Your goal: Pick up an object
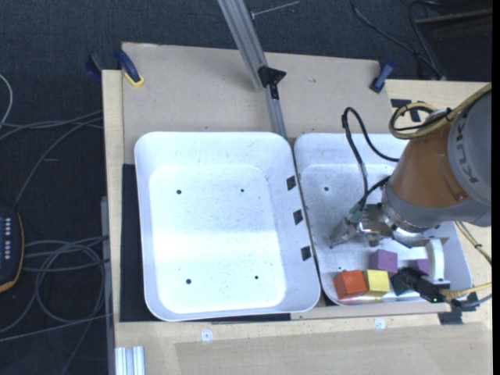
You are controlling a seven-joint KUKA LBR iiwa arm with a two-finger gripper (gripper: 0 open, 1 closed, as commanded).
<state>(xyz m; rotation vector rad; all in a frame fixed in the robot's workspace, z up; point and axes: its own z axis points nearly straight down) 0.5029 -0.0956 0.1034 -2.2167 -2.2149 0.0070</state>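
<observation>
My gripper [349,230] hangs over the middle of the right bin [328,180], below the grey arm with its orange band. Nothing shows in its grasp. Just below and right of it lies a purple block [386,258]. An orange block [351,283] and a yellow block [378,281] sit side by side against the bin's front wall. A small green-blue piece [401,285] lies right of the yellow block, partly hidden by the wrist.
The left bin [211,225] stands beside the right one, with a row of black clips along the shared wall. A grey metal pole [248,41] slants up from the bench's back. Blue clamps hold the bench's far corners.
</observation>
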